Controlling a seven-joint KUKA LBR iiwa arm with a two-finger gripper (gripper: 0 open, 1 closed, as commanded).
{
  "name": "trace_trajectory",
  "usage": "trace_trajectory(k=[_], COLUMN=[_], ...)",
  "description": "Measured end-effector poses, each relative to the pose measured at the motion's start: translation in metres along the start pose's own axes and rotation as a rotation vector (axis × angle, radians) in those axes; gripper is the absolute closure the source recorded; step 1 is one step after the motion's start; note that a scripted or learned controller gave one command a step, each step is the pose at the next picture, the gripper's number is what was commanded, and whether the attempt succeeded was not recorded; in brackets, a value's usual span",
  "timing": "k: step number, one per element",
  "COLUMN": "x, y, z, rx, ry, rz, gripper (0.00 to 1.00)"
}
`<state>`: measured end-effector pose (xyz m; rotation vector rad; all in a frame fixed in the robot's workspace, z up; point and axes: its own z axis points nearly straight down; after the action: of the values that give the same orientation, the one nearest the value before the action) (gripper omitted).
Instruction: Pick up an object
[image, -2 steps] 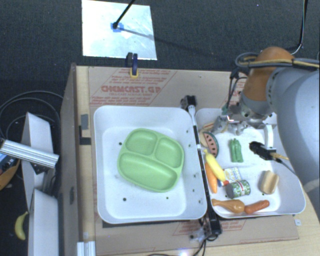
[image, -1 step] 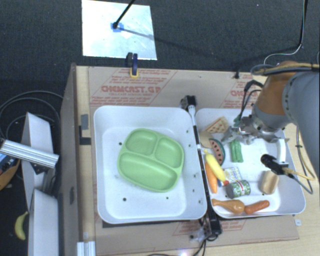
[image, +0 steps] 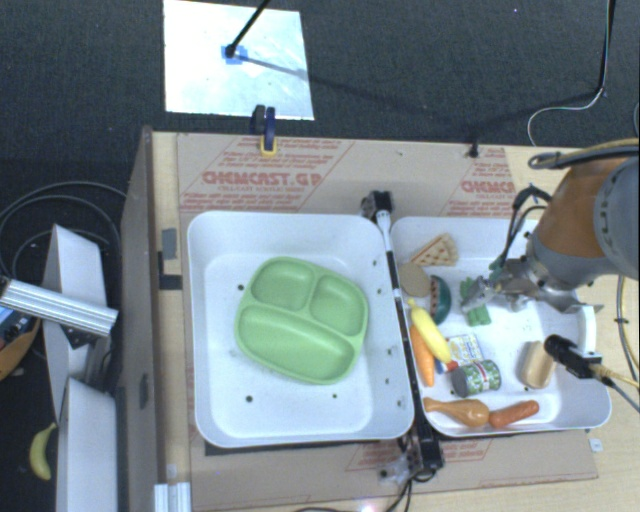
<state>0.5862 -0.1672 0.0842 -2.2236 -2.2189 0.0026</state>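
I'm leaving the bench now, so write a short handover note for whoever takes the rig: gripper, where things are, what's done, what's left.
Gripper: low in the right white bin, over a small green block; grasp not confirmed.
In that bin: yellow toy banana, orange toy carrot, green-labelled small can, red toy sausage.
Left white bin: light green divided plastic tray.
Done: arm reached in.
Left: secure an object and lift it.

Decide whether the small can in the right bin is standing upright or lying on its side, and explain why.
Lying on its side: the can shows its long labelled side, with its ends facing sideways.
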Motion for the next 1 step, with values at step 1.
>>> trace_trajectory(k=[1], x=[0.0106], y=[0.0254], z=[-0.0009], rx=[-0.006], ry=[0.0], rz=[-0.008], gripper=[0.0])
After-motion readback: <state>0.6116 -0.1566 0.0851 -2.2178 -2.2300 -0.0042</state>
